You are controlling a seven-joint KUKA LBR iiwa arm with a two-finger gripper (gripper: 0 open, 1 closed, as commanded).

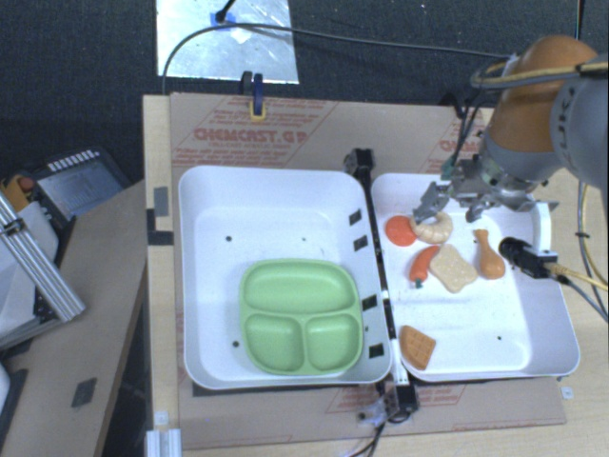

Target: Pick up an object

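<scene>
Red "CHEMCAST" lettering is read on the table's brown sheet. The gripper is seen over the shrimp in the right bin; jaws' state cannot be told.

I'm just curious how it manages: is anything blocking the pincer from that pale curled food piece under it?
Nothing visible is. The pincer hangs right over the pale curled piece. The red round piece and toast slice lie close beside it.

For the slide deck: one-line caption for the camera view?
End effector over toy food in right bin; green tray in left.
</scene>
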